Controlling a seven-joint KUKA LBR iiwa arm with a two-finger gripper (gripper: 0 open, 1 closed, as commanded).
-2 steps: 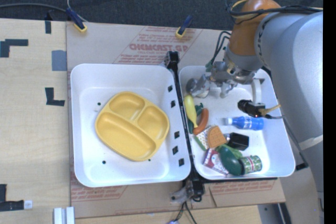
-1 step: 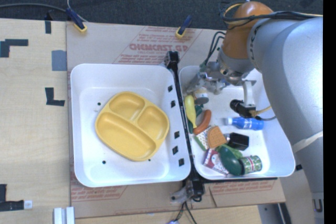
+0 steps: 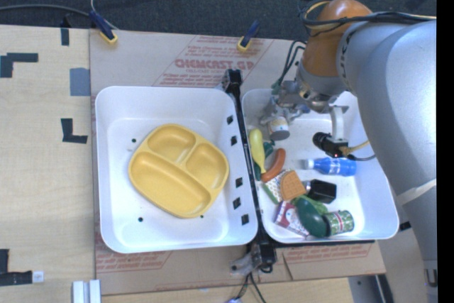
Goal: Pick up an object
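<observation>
Green can (image 3: 339, 222) at front edge of right bin (image 3: 376, 206), touching dark green object (image 3: 310, 215). Behind these: black block (image 3: 323, 189), cracker (image 3: 291, 185), blue bottle (image 3: 332, 166), sausage (image 3: 274, 164), yellow banana (image 3: 256, 146). Gripper (image 3: 279, 125) low at bin's rear left, above small grey cylinder (image 3: 278, 130); grip state cannot be determined. Left bin (image 3: 113, 152) holds yellow divided plate (image 3: 178, 169). Both bins on bench (image 3: 42, 152).

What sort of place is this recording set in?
Most likely a robotics lab bench for pick-and-place trials: two white bins sit on clamped cardboard, one holding a yellow divided plate, the other toy food, with the arm's end effector above it.
</observation>
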